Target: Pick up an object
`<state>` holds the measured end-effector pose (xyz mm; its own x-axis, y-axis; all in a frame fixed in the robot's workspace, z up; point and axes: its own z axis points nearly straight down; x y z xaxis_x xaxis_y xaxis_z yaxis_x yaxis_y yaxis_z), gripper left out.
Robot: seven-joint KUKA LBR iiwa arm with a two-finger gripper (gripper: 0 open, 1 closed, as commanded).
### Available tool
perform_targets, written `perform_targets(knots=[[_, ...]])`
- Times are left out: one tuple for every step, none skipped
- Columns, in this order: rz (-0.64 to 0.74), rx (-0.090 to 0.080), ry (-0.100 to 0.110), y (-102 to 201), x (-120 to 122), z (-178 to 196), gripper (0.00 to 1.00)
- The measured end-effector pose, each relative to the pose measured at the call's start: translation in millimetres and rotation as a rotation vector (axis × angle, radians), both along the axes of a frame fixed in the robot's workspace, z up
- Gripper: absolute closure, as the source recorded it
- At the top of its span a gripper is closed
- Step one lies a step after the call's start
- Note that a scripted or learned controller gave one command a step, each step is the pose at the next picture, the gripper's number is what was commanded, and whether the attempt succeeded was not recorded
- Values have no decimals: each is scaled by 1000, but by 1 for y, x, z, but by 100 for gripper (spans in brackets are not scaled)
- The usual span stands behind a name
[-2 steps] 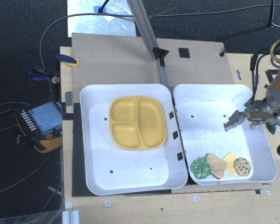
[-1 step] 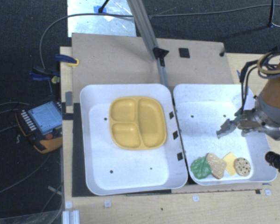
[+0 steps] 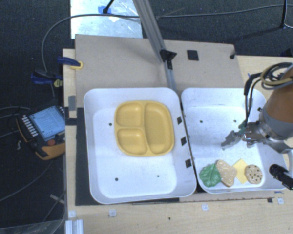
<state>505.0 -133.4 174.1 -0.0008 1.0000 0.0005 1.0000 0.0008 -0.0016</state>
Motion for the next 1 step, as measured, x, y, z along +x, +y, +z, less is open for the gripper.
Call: perform_targets(knots=[[0,0,1,-5,8,-51,0]])
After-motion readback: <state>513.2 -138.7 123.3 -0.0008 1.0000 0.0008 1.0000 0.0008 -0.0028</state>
